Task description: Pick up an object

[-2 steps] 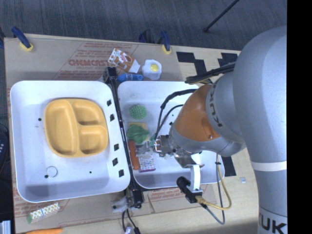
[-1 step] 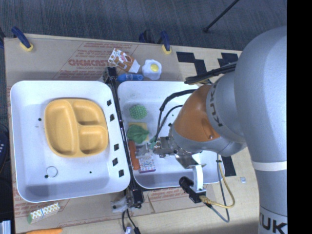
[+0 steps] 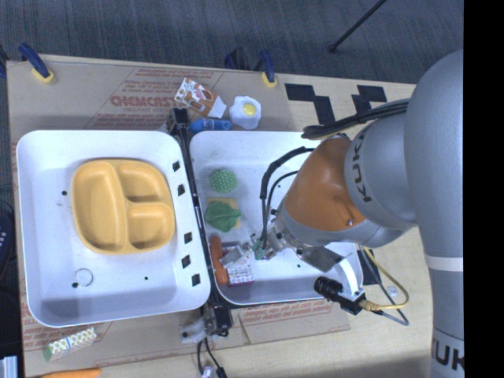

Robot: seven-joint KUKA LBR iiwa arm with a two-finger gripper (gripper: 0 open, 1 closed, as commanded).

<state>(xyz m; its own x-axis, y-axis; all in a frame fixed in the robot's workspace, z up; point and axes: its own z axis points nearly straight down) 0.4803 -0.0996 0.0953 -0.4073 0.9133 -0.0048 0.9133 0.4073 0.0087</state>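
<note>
1. Nearest the camera's lower edge, a small green and white wrapped packet lies on the cardboard that covers the bench, just below the left bin.
2. In the right bin, at its near-left corner, an orange carrot-like piece lies along the wall, and a small white and red packet sits touching it.
3. The gripper is low in the right bin, just right of that packet; whether it is clenched or released I cannot tell (the orange wrist band and grey arm cover most of it).
4. Further back in the same bin, a green leaf-shaped toy lies flat, and beyond it a round, bumpy green ball; both are apart from the gripper.
5. The left bin holds a yellow divided tray, lying flat near its middle.
6. Beyond the bins, on the cardboard, sit a small printed carton, a blue object and a white cup with yellow inside.
7. Blue clamps grip the far edge.
</note>
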